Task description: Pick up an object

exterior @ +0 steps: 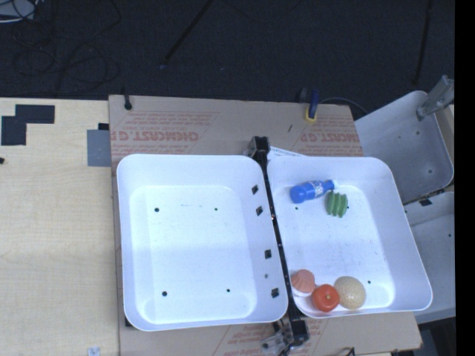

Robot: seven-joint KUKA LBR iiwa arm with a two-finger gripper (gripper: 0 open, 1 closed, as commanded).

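two shallow white bins side by side on a cardboard-covered bench, centre of frame. left bin (133,199): nothing lying in it that can be made out beyond small dark marks on its floor. right bin (401,228): holds every candidate for the pick. upper part of right bin: blue bottle (311,190), lying on its side, and just right of it a small green ridged object (338,203), near but apparently not touching. lower edge of right bin, clustered in the near corner: pale pink round object (303,280), red-orange round object (325,297) and beige ball (349,291), the three touching or very close to one another and tight to the bin wall. a grey metal plate (415,139) sits at the right of frame, upper half. state of the claw: cannot tell from this view. step in hand, as judged: choosing a target and making the approach; nothing is lifted yet. advice: the blue bottle looks the better choice, with bare floor around most of it; close across its narrow width, not along its length, and descend clear of the green piece. the corner cluster is riskier, since fingers may strike the wall or nudge a neighbour, and round items are apt to roll away.
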